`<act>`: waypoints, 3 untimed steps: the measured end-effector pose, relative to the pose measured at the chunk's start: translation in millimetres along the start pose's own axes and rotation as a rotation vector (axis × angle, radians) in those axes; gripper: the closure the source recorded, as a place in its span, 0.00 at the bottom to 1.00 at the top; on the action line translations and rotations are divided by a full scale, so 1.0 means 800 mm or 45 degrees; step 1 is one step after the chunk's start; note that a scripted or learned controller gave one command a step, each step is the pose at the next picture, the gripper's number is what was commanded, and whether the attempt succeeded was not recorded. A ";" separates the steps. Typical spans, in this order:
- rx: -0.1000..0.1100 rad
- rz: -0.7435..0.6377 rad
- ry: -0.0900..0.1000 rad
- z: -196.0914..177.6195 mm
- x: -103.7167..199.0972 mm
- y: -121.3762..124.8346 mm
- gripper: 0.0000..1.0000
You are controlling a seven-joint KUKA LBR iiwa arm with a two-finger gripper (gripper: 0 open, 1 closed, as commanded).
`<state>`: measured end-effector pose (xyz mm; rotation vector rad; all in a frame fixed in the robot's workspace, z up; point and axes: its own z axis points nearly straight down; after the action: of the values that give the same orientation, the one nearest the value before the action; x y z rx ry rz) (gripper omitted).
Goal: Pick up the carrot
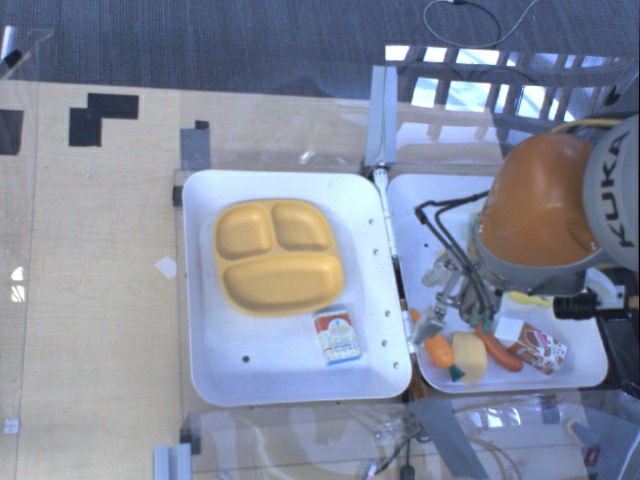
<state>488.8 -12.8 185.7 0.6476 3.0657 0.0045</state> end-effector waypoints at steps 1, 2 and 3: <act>0.000 -0.412 0.000 0.000 0.003 0.008 0.00; 0.000 -0.688 0.000 -0.004 -0.008 -0.017 0.00; -0.001 -0.695 0.002 0.002 -0.011 0.057 0.00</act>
<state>515.1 25.6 184.8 -0.2033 3.1278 0.0031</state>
